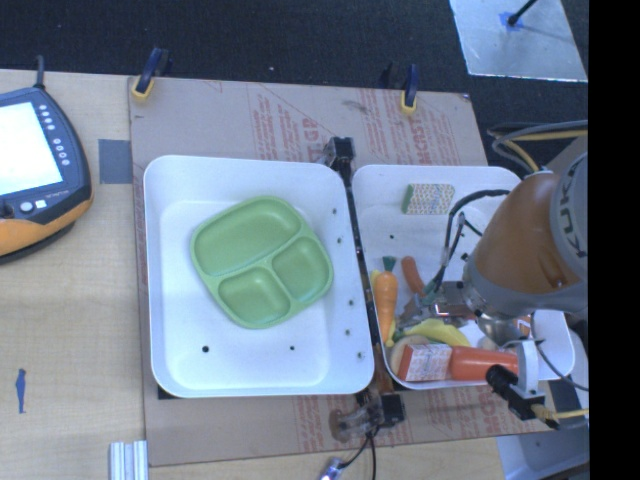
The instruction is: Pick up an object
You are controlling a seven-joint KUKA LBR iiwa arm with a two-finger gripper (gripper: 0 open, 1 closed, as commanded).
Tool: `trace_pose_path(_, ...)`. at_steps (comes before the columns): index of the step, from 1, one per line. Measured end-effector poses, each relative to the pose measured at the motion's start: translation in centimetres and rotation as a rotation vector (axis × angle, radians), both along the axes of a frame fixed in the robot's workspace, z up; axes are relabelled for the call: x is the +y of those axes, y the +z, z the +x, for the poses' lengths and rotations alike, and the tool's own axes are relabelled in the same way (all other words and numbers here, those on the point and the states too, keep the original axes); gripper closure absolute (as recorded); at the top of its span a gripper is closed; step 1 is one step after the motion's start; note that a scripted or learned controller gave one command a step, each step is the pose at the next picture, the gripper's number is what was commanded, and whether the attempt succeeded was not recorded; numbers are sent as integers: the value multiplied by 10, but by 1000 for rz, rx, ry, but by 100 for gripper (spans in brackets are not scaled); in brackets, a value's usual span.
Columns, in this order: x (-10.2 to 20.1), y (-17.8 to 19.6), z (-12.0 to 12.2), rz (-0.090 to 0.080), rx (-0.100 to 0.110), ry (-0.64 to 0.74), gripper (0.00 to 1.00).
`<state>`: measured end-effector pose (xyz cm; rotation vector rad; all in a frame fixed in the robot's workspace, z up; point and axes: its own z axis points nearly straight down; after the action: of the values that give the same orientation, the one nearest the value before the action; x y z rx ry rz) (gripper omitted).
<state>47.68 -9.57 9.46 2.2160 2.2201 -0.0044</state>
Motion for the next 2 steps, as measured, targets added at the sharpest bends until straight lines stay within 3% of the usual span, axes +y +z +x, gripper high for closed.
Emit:
trace_pose_path(1,-12,-3,59,6,4,1,0)
trace_pose_path(2,-13,7,59,6,7,2,100)
